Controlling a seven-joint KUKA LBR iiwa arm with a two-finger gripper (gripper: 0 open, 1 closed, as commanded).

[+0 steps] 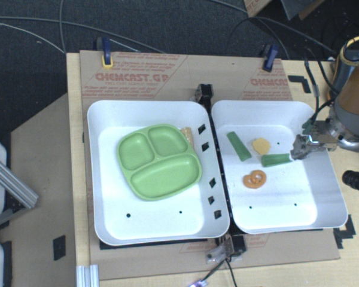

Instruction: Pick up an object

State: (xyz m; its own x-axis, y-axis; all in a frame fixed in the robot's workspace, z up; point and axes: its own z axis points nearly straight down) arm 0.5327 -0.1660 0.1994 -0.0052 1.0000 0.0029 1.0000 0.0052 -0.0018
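Observation:
The right bin [323, 214] holds a long green stick [239, 146], a small yellow piece [261, 145], a shorter green piece [275, 159] and an orange ring-shaped piece [255, 179]. My gripper [298, 150] is low over the right bin's right half. It sits at the right end of the shorter green piece, touching it or nearly so. I cannot make out whether that piece is gripped.
A green divided plate [160, 161] lies in the left bin [107, 220], with a small tan object [186, 137] at its upper right corner. A black-clipped divider [210, 154] separates the bins. Cables trail across the dark floor behind the bench.

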